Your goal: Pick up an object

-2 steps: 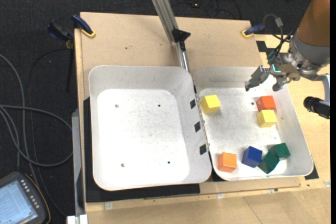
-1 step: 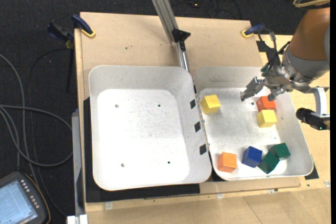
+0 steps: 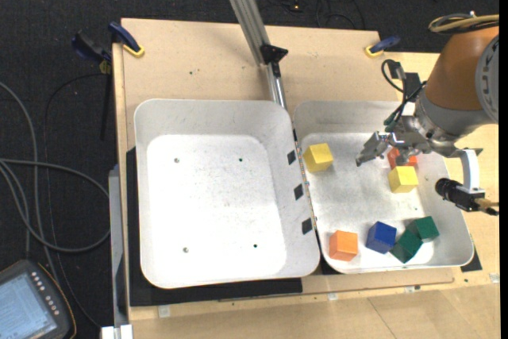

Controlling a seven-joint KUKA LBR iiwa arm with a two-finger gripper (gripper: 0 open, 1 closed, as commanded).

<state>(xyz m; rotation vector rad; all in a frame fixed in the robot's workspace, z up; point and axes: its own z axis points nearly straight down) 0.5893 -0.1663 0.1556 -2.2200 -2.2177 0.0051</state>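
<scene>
My gripper (image 3: 379, 148) hangs over the right bin (image 3: 349, 117), in its upper right part. A small red block (image 3: 392, 159) shows partly just under and to the right of it, close against the gripper. A yellow cube (image 3: 403, 179) lies just below the red block. Another yellow cube (image 3: 318, 157) sits to the gripper's left, near the bin's left wall. Along the bin's front lie an orange cube (image 3: 343, 244), a blue cube (image 3: 381, 236) and two green blocks (image 3: 426, 228) (image 3: 407, 247).
The left bin (image 3: 159, 123) stands beside the right one, and their walls meet in the middle. A slanted metal pole (image 3: 242, 0) runs down to the bins' back edge. Clamps (image 3: 127, 40) (image 3: 381, 48) grip the board's far corners.
</scene>
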